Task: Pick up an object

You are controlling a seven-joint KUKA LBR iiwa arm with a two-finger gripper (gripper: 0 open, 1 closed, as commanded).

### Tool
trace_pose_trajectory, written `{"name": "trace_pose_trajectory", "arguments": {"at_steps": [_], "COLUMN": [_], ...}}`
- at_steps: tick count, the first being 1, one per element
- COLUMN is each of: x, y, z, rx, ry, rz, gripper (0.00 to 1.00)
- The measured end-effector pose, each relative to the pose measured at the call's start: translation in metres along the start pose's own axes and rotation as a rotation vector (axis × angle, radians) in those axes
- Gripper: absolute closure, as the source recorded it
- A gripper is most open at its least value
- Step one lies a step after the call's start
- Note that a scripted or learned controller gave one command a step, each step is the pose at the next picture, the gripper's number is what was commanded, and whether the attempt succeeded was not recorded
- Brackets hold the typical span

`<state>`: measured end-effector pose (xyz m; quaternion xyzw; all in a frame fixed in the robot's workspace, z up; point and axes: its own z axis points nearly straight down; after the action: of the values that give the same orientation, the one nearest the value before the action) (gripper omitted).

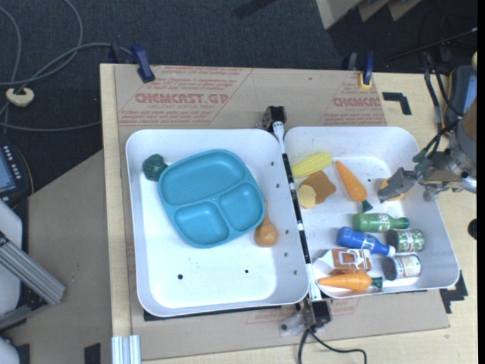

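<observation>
1. The gripper (398, 184) is seen over the right-hand edge of the right bin (436, 226), reached in from the view's right. Its fingers appear spread apart, dark tips pointing toward the bin's middle; nothing is seen between them.
2. Nearest to the fingertips, just to their left in the view, lies the upper carrot (350, 180), set at a slant, with its green end toward the gripper. It lies free on bare bin floor and is judged the easiest target.
3. Below the gripper in the view lies the green bottle (379, 221) on its side, with a green-labelled can (409, 240) just beside it. Further down are the blue bottle (362, 240) and a second can (403, 267). These are packed close, so a finger could land on a neighbour.
4. Farther left of the gripper are a corn cob (312, 162) and a brown block (321, 186) touching a pale round piece (306, 196).
5. Farthest off, in the left bin (144, 264), are a blue divided plate (211, 198), a dark green lump (154, 167) and an orange-brown piece (266, 234).
6. Judgement for the step in hand: the fingers should be set across the carrot's narrow width, not along its length, and lowered fully before closing. A round, tapered body may squirt out if gripped near the tip.
</observation>
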<state>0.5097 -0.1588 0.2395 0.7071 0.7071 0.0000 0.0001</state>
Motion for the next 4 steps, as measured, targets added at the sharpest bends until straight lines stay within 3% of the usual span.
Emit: {"name": "trace_pose_trajectory", "arguments": {"at_steps": [1,2,3,4], "x": [0.002,0.000,0.000,0.047], "y": [0.026,0.029,0.029,0.000], "z": [0.150,0.131,0.131,0.156], "rx": [0.013,-0.003,-0.002,0.004], "ry": [0.004,-0.001,-0.001,0.003], "rz": [0.000,0.001,0.001,-0.003], "gripper": [0.00,1.00,0.00,0.00]}}
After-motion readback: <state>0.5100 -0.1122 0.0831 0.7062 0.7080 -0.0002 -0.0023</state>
